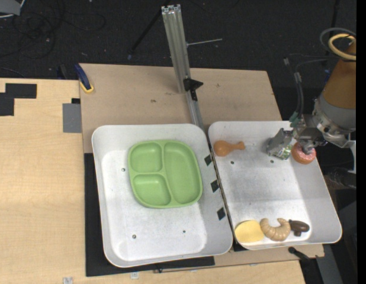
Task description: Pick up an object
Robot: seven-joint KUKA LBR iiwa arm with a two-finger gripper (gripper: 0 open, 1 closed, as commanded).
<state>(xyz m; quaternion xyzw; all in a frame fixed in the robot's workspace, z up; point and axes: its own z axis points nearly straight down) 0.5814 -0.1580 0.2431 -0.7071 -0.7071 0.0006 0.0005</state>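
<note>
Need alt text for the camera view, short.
A robot arm's gripper hovers at the far right edge of the right bin, beside a pink toy. That bin also holds an orange drumstick; the left bin holds a green divided plate.

Pink round obj (303, 153) at right bin's (272, 188) far-right edge, just beside gripper (282, 147).

The green divided plate (165, 174) looks like smooth, matt plastic, and both white bins, left (112, 229) and right (316, 203), look like plastic with a dull, speckled grey scuffing on their floors. The bench top (35, 176) at nine o'clock reads as pale wood laminate, and the brown board (135, 93) behind it is matt (fibreboard, perhaps). The upright post (176, 46) at twelve o'clock is ribbed, silvery metal.
</note>
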